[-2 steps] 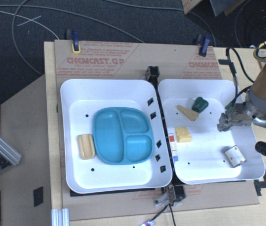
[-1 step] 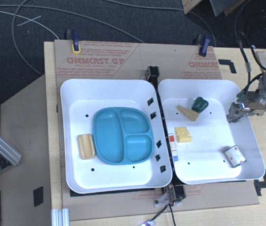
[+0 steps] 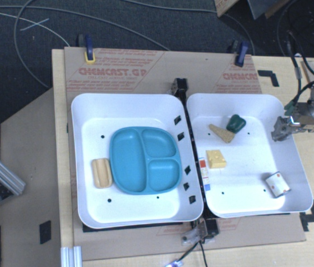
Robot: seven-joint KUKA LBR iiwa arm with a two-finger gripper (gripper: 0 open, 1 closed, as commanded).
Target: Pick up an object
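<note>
My gripper [image 3: 283,129] hangs over the right rim of the right bin [image 3: 257,102], with the arm coming in from the right edge. In that bin a dark green object [image 3: 236,123] touches a tan wedge [image 3: 220,133] near the back. A yellow block [image 3: 217,159] lies near the bin's left side. A small white cylinder with a red mark [image 3: 277,183] lies at the front right. The green object is about a hand's width left of the gripper. Nothing shows in the gripper's grasp.
The left bin [image 3: 84,121] holds a blue divided plate [image 3: 144,159] and a tan bread-like piece [image 3: 101,172] beside it. A black divider with clips [image 3: 185,143] runs between the bins. Blue clamps [image 3: 89,47] pin the board at the back, with cables behind.
</note>
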